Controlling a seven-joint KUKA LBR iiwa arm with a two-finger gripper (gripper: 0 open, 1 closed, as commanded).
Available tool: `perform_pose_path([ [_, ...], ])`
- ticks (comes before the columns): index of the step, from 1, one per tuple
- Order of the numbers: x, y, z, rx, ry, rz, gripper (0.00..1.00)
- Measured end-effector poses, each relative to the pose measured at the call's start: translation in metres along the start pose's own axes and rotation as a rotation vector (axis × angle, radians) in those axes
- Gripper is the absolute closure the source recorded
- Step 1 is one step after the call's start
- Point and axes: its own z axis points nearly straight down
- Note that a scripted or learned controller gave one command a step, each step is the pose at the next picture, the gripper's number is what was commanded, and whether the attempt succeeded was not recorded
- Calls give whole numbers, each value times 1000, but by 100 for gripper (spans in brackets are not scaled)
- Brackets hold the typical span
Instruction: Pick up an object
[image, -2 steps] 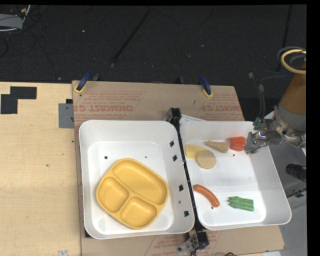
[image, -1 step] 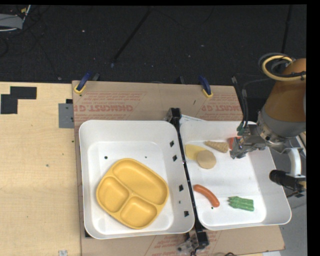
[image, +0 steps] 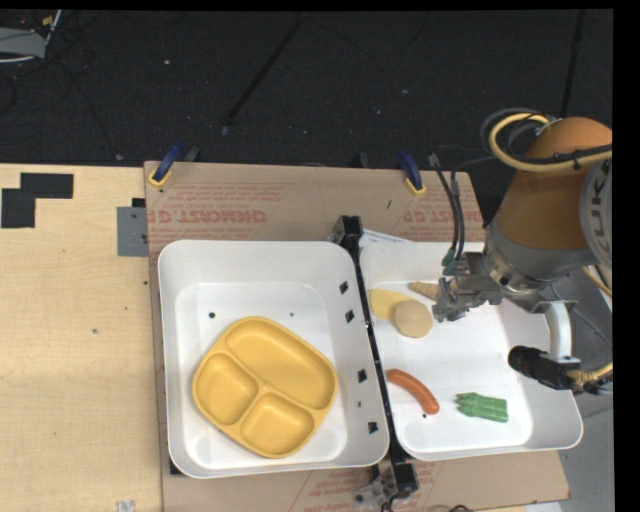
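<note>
Green pod (image: 483, 407) below claw (image: 450, 300)

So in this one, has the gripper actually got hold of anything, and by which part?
Cannot be told. The gripper sits low in the right bin, beside the round beige piece, but nothing shows between its tips.

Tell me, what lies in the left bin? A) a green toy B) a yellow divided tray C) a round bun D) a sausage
B: the yellow tray, with three compartments, lies in the left bin; the small food items sit in the right bin.
</note>
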Motion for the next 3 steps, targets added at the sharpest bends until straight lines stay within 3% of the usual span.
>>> perform_pose_path([
  [3,134,-27,-1,1,0,0,100],
])
